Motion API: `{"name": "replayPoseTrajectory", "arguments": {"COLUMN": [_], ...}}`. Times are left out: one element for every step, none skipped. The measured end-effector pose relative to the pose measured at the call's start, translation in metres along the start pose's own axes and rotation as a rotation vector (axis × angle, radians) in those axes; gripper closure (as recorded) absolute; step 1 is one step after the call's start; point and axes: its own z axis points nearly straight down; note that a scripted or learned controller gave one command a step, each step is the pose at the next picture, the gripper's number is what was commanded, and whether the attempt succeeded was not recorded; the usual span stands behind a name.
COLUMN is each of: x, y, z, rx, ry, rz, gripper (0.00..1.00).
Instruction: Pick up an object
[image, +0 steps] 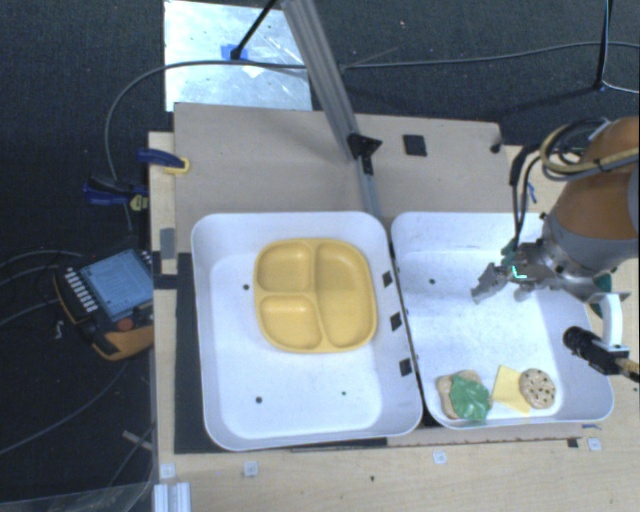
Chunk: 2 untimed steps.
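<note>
Two shallow white plastic bins are sitting side by side on your bench. The left bin (230, 400) is holding a yellow plastic plate divided into compartments (315, 295). The right bin (440, 240) is holding three small food-shaped items clustered along its near edge: a green leafy lump with a tan patch (468, 395), a yellow wedge like cheese (508, 388), and a round tan cookie with dark chips (538, 388). These three are lying so close that they appear to be touching.

Your grey arm with the orange band is reaching in from the right, and its two-finger gripper (498, 280) is hovering over bare bin floor, well apart from the items. Its two fingers are looking spread apart, with nothing between them.

Risks you are facing, as a judgement: closing here would be grasping only air. The crowded items could be jostling each other, so a finger may be nudging one aside. Thin, flat pieces near the bin wall may be slipping out of the fingers.
</note>
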Motion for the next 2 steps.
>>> {"name": "replayPoseTrajectory", "arguments": {"x": [0.000, -0.008], "y": [0.001, 0.007], "z": [-0.001, 0.048], "rx": [-0.003, 0.001], "ry": [-0.001, -0.001], "rz": [0.000, 0.003], "gripper": [0.00, 0.00]}}
